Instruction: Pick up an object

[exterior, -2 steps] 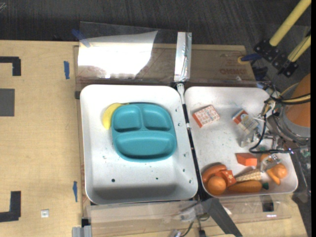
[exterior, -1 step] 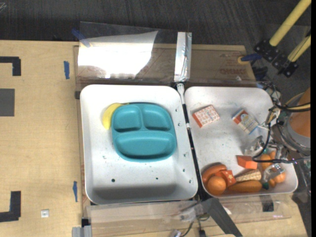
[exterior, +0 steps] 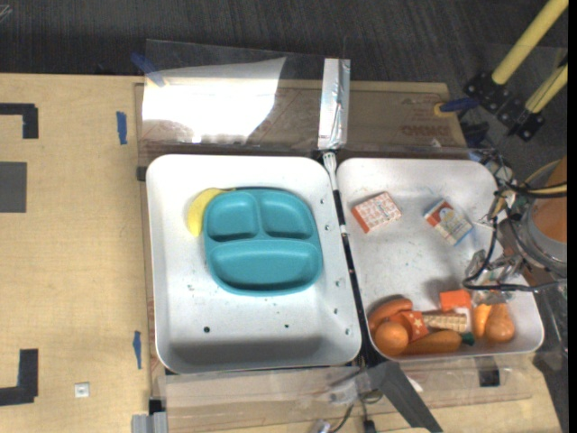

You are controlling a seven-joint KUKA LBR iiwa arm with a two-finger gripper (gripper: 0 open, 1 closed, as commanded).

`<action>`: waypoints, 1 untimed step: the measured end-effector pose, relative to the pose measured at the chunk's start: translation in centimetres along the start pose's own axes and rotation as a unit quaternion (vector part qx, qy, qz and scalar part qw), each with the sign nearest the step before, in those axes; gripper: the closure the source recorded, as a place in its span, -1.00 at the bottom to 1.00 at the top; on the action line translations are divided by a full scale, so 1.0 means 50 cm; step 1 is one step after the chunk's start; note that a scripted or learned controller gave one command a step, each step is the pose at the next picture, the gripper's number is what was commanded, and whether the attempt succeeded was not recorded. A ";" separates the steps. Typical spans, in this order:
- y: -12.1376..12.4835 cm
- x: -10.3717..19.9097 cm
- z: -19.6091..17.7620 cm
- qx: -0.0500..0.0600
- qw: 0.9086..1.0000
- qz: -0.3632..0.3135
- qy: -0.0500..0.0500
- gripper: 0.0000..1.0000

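Along the near wall of the right bin point(exterior: 424, 174), found a huddle of toy food: a round orange fruit point(exterior: 390, 336) touching a long orange-brown piece point(exterior: 435, 342), a small striped box point(exterior: 444, 320) lying across them, an orange block point(exterior: 455, 298) just behind, and another orange fruit point(exterior: 500, 325) toward the right corner. Just above that corner, saw the gripper point(exterior: 494, 271) amid dark cables, hanging over the bin's right side below the arm's orange band point(exterior: 552, 224); could not tell how wide it stood, nor made out anything in its hold. Farther back in the same bin, noted a red-and-white carton point(exterior: 376, 212) and a blue-and-white packet point(exterior: 448, 221), well apart. In the left bin point(exterior: 234, 332), spotted a teal divided plate point(exterior: 263, 240) covering part of a yellow item point(exterior: 198, 210). Beyond both bins, noticed a clear plastic sheet point(exterior: 216, 97).
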State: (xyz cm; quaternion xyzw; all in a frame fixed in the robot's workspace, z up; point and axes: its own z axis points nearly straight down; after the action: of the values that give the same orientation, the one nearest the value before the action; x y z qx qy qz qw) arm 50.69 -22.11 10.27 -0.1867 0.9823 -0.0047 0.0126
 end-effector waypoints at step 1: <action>-0.057 -0.132 -0.303 -0.002 1.000 0.000 0.004 1.00</action>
State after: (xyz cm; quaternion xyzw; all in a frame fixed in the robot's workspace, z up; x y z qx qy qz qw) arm 57.48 -22.30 25.61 -0.1871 0.9823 -0.0037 0.0079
